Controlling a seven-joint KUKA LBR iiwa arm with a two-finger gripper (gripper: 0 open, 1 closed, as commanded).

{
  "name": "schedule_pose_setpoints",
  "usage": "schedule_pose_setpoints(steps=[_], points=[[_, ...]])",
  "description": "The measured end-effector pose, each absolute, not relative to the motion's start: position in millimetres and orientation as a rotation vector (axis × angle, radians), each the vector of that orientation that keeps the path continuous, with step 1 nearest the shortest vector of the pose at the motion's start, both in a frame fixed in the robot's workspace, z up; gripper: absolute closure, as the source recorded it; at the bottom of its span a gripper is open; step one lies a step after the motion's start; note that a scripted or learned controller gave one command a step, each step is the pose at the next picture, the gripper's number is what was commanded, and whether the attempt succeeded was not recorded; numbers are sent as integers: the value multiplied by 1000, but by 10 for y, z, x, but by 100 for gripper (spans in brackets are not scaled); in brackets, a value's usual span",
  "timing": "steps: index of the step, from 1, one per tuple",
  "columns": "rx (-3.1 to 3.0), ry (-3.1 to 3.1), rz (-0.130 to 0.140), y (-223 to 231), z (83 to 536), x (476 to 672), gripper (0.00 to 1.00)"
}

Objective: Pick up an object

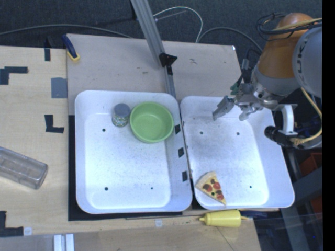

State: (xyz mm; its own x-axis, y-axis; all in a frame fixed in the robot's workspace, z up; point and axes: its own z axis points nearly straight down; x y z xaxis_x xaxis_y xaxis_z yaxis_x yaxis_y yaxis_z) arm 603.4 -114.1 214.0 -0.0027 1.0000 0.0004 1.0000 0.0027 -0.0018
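Note:
My gripper [232, 112] hangs over the back part of the right bin [261, 156], its two fingers spread apart with nothing between them. A pizza slice [211, 186] lies at the front left corner of that bin, well away from the gripper. In the left bin [125, 192] a green bowl [152, 122] sits near the back, and a small grey-lidded jar [121, 114] stands right beside it on its left.
A yellow mustard bottle [222, 218] lies on the bench just in front of the right bin. A clear plastic container [21, 167] rests on the bench at far left. A slanted metal pole [152, 30] rises behind the bins.

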Motion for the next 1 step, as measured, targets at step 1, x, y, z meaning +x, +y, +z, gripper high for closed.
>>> schedule_pose_setpoints(steps=[1], points=[[-2218,-2223,1,-1142,2140,6034,0]])
